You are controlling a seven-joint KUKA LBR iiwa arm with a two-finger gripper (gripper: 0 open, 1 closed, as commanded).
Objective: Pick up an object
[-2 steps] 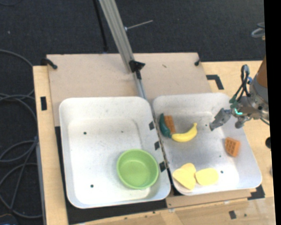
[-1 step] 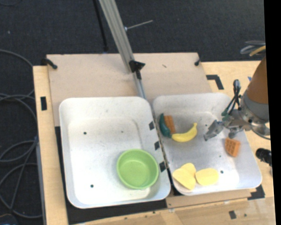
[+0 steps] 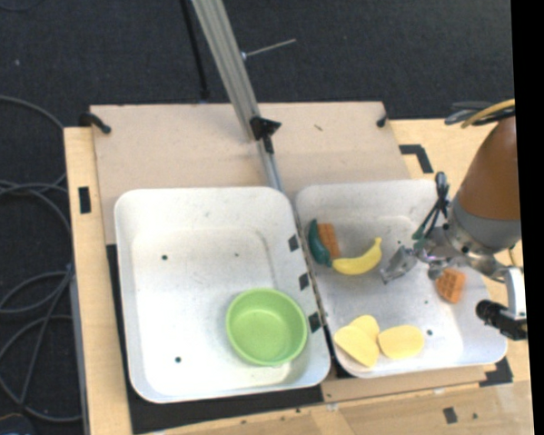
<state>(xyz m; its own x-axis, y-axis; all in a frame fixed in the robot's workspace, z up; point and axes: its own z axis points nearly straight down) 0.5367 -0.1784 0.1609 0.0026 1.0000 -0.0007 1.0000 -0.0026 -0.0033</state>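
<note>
A: Lowest in the frame, so likely nearest the lens, are two pale yellow wedge-like pieces (image 3: pixel 380 340) by the front wall of the right bin (image 3: pixel 362 198). They lie flat, smooth and matte, touching each other.

B: And the gripper (image 3: pixel 397 263)?

A: It sits up-frame of those wedges, low over the bin floor. Whether anything is clasped there, I cannot tell; the tip is small and grey against white.

B: What would it go for?

A: My guess is the banana (image 3: pixel 358 260). It lies just beside the gripper, on the side toward the left bin (image 3: pixel 212 288). It is a smooth yellow crescent whose long axis runs roughly along the line from the gripper toward that bin, its far end nearly touching a green and orange piece (image 3: pixel 322 241) by the dividing wall.

B: Anything else near?

A: A ridged orange object (image 3: pixel 450 285) on the gripper's other side, under the arm (image 3: pixel 489 187). The green bowl (image 3: pixel 267 326), round and glossy, sits in the left bin, well apart.
</note>
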